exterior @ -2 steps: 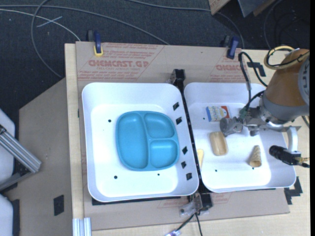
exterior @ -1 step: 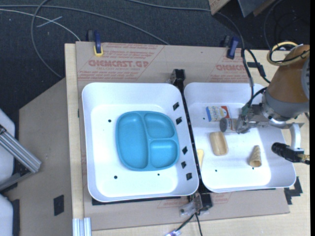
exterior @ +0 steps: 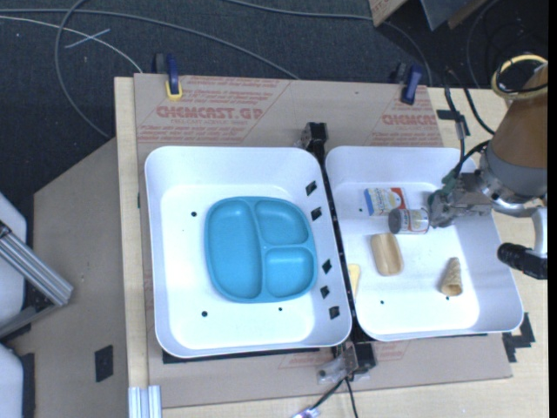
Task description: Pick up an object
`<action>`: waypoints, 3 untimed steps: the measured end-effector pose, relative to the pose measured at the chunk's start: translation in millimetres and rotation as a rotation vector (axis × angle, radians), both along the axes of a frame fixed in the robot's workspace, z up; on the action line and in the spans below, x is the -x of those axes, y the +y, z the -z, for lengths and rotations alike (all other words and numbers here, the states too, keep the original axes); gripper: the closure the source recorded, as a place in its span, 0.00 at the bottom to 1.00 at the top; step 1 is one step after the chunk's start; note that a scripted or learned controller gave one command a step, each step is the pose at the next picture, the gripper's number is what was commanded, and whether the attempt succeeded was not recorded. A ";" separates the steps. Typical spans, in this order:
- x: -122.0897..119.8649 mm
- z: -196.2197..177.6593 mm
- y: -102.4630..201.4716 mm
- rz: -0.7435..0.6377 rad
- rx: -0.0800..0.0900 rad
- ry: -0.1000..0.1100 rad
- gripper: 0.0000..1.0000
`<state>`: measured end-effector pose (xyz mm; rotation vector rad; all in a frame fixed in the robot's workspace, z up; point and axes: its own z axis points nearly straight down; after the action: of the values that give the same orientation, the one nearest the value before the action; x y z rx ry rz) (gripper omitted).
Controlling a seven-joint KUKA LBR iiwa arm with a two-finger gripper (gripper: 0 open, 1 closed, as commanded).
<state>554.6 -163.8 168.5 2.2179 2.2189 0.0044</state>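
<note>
1. I had the arm reaching in from the right, its gripper (exterior: pixel 432 209) low inside the right bin (exterior: pixel 487 316), up against the small grey-capped bottle (exterior: pixel 407 221) that lay on its side near the bin's middle.
2. I could not tell from this slanted overhead view whether the gripper was clenched on the bottle or merely touching it; its tip and the bottle's cap end blurred together, so I treated the grasp as unproven.
3. My target, as I judged it, was that bottle. It lay just below the white carton with the blue and red label (exterior: pixel 384 199) and just above the tan bread roll (exterior: pixel 386 254), with both close enough to be nudged.
4. To do the step well, I wanted the gripper centred across the bottle's round body, not on its cap end, since a cylinder lying down would probably roll away under an off-centre squeeze.
5. I meant to lift straight up and slowly, watching for the bottle to leave the bin floor before calling it picked.
6. The cone-shaped pastry (exterior: pixel 451 276) sat well apart towards the bin's lower right, and the blue divided plate (exterior: pixel 260 249) lay in the left bin (exterior: pixel 174 190), neither in the way.
</note>
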 end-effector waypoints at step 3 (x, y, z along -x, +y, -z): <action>-9.1 -109.9 52.0 -0.006 -0.004 0.005 1.00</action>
<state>563.7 -111.8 278.4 2.2153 2.2301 0.0030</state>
